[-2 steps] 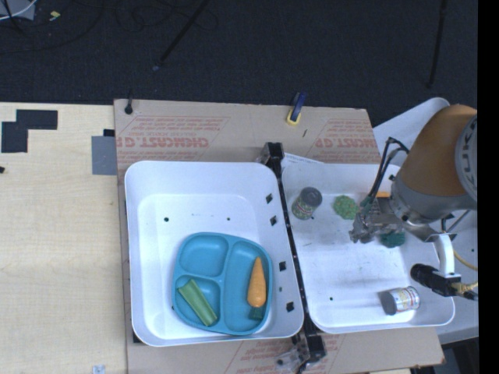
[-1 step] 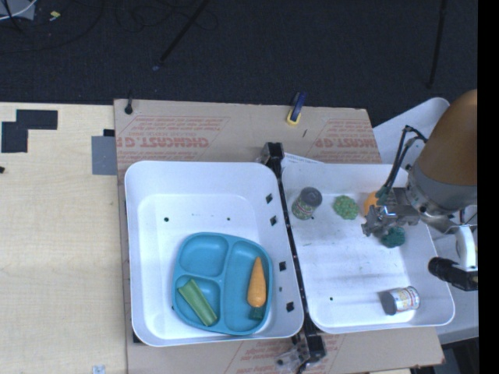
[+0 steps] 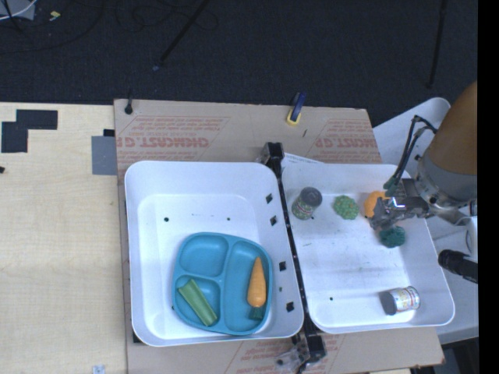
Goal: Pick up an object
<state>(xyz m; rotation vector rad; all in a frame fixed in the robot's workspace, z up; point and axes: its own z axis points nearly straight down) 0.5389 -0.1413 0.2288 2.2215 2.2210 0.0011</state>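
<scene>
My gripper (image 3: 387, 215) hangs low over the right side of the right bin (image 3: 351, 267), reached in from the right. A small orange object (image 3: 373, 204) lies just left of it, partly covered by it. A dark teal lump (image 3: 392, 237) sits directly below the gripper, touching or nearly touching it. Further left lie a light green lump (image 3: 345, 206) and a grey jar on its side (image 3: 306, 202). A silver can (image 3: 401, 299) rests near the bin's front right corner.
The left bin (image 3: 148, 209) holds a blue divided plate (image 3: 210, 259) with a green stick (image 3: 198, 301) and an orange carrot (image 3: 256, 283) in its compartments. A black divider (image 3: 282, 224) separates the bins. The arm's orange band (image 3: 460, 131) stands at the right.
</scene>
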